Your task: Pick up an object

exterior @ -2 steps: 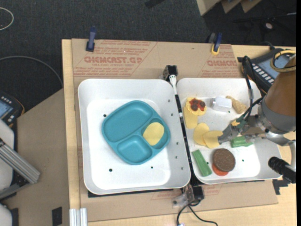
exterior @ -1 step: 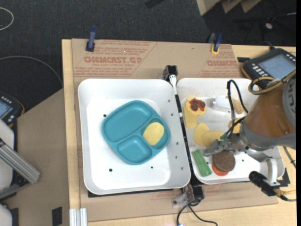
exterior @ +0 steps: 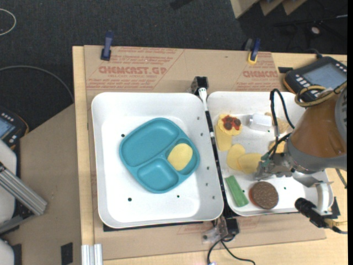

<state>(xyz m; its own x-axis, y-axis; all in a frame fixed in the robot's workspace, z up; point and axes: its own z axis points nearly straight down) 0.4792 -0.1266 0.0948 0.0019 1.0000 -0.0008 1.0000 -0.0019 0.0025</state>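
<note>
Gripper [exterior: 265, 167] sits low in the right bin [exterior: 287, 206], its tip at the edge of a pale yellow chip-like piece [exterior: 249, 161]; whether it is apart or together cannot be told from this slant, and nothing shows between its tips. Above it the arm [exterior: 320, 134] bulks in from the right, orange band over grey wrist, covering that bin's right side. Just below the tip lies a brown round cookie [exterior: 264, 195], and left of that a green stick [exterior: 235, 190] near the bin's left wall. Further up are a yellow piece with red topping [exterior: 227, 127] and a clear wrapped item [exterior: 259, 121]. The left bin [exterior: 110, 175] holds a blue divided plate [exterior: 149, 148] with a yellow oval [exterior: 180, 156] in one compartment; bare white floor rings the plate. The brown board [exterior: 132, 70] behind reads "CHEMCAST G.P", printed in red.
</note>
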